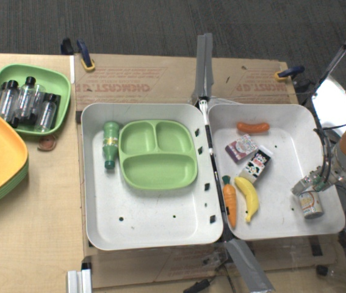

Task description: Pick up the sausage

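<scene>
The sausage [253, 127] is lying untouched near the far wall of the right bin [282, 112] — just beyond a small printed packet [241, 148] and a black-and-white carton [257, 165]. The gripper [310, 185] is hanging well apart from it, at the bin's right side beside a small can [311, 206]; whether its jaws are wide or narrow cannot be told. Approach step appears pending — the next move is calling for travel toward the far wall and a descent over the sausage.

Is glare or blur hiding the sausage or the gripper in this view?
Camera view: the sausage is sharp and evenly lit on the white bin, with only a faint shadow and no glare on it. Camera view: the gripper at the bin's right end is small and cluttered, sitting just above a can. A bright patch of glare sits beyond the bin's top right corner.
</scene>
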Tool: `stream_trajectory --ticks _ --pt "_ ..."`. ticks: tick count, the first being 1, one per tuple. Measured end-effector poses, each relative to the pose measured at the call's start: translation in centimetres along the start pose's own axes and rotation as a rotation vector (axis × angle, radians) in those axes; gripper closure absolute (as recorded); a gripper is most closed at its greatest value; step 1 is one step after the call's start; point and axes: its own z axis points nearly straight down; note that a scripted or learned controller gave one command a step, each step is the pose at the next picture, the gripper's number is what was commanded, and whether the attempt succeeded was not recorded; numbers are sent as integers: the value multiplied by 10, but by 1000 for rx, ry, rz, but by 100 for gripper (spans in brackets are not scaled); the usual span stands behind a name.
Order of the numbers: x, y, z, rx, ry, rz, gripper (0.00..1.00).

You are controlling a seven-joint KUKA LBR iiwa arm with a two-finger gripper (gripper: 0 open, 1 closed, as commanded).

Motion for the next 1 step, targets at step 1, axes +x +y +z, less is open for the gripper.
stream_trajectory --ticks 1 --pt "-1 1 -9 -2 -1 3 100"
